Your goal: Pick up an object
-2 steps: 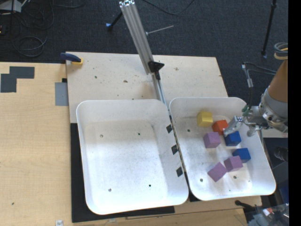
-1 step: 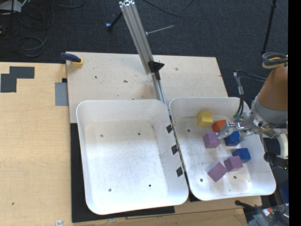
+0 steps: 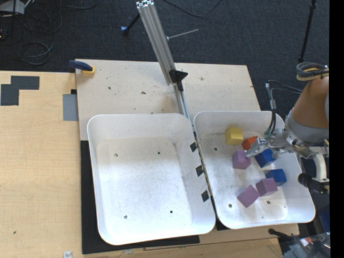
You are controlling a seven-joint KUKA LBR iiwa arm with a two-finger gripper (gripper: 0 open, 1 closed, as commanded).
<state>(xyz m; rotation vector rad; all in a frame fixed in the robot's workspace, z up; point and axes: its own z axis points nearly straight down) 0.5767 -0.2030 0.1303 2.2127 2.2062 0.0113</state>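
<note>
Low in the right-hand shallow white plastic bin (image 3: 301, 211), the tool (image 3: 262, 145), its closure impossible to judge, sits just above a small blue cube (image 3: 264, 158), presumably positioned to grasp it.

A: How's the light?

B: Even and fairly bright, from above. The white bins (image 3: 145, 187) glare a bit, their floors nearly washed out.

A: Shadows?

B: Soft and short, under the blocks (image 3: 252, 165) at right and along the bin rims.

A: Sharpness?

B: Low resolution, slightly soft all over. The dark carpet (image 3: 231, 26) at top loses detail. The arm (image 3: 312, 112) at the right edge looks blurred.
</note>
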